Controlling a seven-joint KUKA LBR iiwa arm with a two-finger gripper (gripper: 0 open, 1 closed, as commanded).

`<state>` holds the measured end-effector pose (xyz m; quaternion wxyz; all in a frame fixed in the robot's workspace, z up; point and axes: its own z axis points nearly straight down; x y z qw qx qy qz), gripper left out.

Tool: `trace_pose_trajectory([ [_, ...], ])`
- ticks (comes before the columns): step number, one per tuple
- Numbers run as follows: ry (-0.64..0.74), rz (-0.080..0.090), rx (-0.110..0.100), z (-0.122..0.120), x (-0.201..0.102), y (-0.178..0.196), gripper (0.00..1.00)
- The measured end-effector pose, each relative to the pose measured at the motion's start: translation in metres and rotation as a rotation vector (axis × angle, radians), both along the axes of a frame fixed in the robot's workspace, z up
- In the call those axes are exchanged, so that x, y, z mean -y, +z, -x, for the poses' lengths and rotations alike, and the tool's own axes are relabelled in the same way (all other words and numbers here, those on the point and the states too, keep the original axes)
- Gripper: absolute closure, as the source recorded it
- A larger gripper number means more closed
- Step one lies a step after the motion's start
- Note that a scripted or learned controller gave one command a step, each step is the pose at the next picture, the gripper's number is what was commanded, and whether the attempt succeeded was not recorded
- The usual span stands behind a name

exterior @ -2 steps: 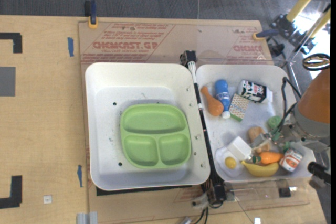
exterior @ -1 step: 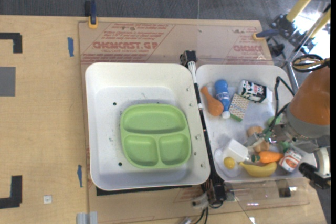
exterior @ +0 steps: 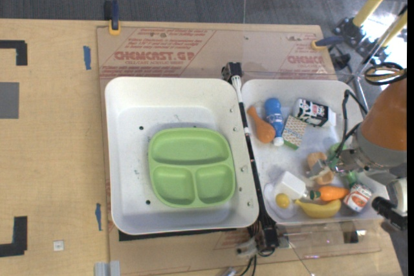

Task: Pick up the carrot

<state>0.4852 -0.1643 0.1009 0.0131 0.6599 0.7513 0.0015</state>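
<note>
The carrot (exterior: 334, 192), orange with a green top pointing left, lies near the front of the right bin (exterior: 259, 158). It rests just above a yellow banana (exterior: 318, 208) and left of a small red-and-white can (exterior: 357, 198). My gripper (exterior: 325, 169) hangs low over the bin, just behind and slightly left of the carrot. The grey arm with its orange band (exterior: 388, 123) comes in from the right and hides that side of the bin. Nothing shows as held.
The right bin also holds a blue bottle (exterior: 274, 114), an orange drumstick-shaped toy (exterior: 262, 127), a black-and-white carton (exterior: 312, 112), a checkered packet (exterior: 294, 132), a white block (exterior: 292, 185) and a yellow lemon (exterior: 283, 200). A green divided plate (exterior: 191, 166) sits in the left bin (exterior: 123, 139).
</note>
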Motion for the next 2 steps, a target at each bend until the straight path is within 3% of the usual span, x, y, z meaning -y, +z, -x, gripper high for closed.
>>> trace_pose_trajectory([
  [1, 0.111, -0.004, -0.004, -0.059, -0.021, -0.010, 1.00],
  [2, 0.141, -0.016, -0.010, -0.071, -0.118, 0.088, 1.00],
])
